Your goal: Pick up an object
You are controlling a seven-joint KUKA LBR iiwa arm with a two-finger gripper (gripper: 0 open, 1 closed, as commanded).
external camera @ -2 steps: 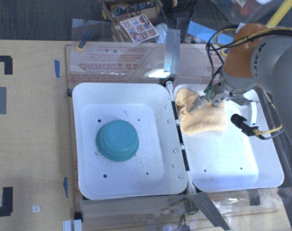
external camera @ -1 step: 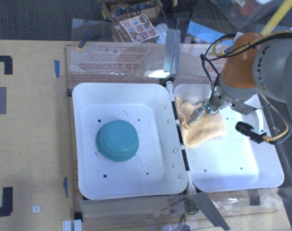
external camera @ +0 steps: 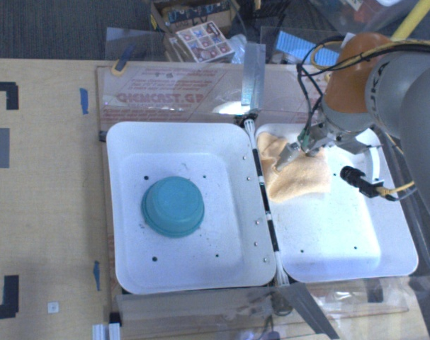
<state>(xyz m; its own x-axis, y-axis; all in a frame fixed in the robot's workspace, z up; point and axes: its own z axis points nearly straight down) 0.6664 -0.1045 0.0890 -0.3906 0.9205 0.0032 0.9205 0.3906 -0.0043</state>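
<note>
A cluttered desk (external camera: 37, 190) carries two white bins; a teal bowl (external camera: 173, 205) sits upside down in the left bin (external camera: 129, 144); in the right bin (external camera: 356, 250) the jaws (external camera: 291, 154) press on a crumpled yellow cloth (external camera: 294, 176) near the divider; their state cannot be told.

Two white bins (external camera: 126, 261), one teal bowl (external camera: 173, 205), one yellow cloth (external camera: 296, 179)

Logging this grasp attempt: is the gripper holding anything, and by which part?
Cannot be told. The gripper sits at the yellow cloth's upper edge in the right bin; a hold isn't visible.
</note>
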